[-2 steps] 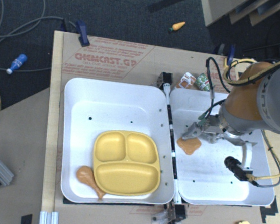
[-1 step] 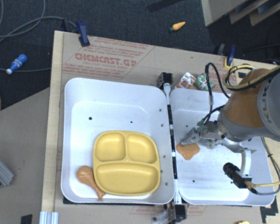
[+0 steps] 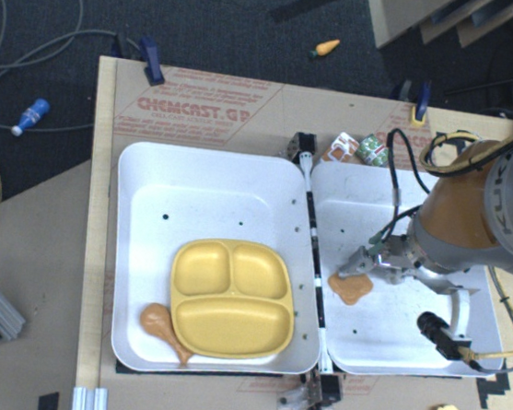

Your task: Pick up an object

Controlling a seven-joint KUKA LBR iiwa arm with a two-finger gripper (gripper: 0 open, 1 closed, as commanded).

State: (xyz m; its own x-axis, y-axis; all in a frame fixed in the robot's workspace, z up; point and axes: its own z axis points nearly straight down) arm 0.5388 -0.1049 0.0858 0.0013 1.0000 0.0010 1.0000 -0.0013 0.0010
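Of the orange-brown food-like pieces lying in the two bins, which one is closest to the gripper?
The flat brown piece in the right bin, just left of the gripper. The other one, the drumstick-shaped piece, lies in the left bin beside the yellow divided plate.

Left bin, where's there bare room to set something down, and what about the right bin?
In the left bin, the back strip behind the yellow tray is bare. Its front is crowded by the tray and the drumstick. In the right bin, the back left corner and front left floor are bare. The middle is crowded by the gripper and the tan piece.
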